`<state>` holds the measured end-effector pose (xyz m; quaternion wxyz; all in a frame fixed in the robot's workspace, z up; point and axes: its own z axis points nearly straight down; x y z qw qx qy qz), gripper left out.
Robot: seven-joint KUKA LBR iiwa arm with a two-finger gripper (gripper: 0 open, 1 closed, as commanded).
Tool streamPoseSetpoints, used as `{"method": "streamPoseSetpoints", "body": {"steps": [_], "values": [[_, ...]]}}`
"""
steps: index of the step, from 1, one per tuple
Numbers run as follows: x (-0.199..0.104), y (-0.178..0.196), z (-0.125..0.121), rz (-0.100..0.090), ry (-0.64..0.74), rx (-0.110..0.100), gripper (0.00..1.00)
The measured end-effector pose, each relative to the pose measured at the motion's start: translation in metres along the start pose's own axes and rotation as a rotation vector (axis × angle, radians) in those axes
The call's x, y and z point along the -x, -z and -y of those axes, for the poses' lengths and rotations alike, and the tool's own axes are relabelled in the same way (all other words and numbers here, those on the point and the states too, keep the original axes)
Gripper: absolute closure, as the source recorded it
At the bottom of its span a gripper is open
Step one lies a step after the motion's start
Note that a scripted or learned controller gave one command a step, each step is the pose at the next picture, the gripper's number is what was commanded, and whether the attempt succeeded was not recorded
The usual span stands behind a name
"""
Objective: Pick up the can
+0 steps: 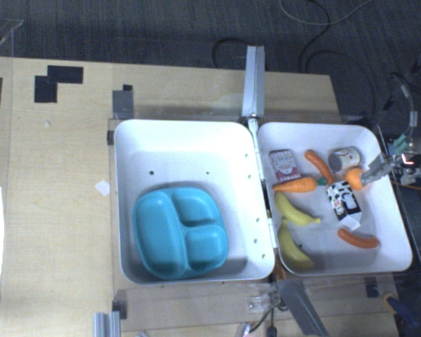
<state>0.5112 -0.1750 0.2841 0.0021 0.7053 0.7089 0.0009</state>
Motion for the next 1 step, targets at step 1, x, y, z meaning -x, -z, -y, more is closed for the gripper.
{"method": "streamPoseSetpoints", "body": {"steps": [1], "values": [[-0.0130, -0.1715, 0.0220, -0.001, 0.012, 0.001, 0.00]]}}
